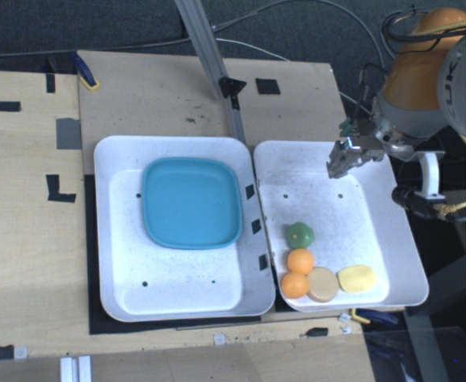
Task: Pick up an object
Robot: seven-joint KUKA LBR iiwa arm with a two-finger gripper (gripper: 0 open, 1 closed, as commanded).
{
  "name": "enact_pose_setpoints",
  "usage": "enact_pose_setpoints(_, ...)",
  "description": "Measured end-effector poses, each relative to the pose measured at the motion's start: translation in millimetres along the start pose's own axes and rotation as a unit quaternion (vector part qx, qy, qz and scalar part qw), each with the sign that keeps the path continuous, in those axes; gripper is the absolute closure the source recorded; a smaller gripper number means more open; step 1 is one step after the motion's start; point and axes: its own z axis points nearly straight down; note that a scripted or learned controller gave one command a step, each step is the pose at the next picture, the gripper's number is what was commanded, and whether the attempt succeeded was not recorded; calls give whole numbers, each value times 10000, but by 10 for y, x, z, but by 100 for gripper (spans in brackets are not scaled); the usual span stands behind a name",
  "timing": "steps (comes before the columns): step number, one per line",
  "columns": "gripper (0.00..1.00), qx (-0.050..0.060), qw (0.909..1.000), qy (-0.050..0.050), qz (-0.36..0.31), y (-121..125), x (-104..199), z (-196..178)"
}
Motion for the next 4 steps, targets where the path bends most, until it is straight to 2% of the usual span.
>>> enact_pose_setpoints(1, 100, 22, 10000, 3, 1, 0, 2, -33)
enact_pose_setpoints(2, 100, 21, 10000, 7, -16, -66, 441, -57)
enact_pose_setpoints(4, 100, 25, 10000, 6, -21, -300, 1552, -22)
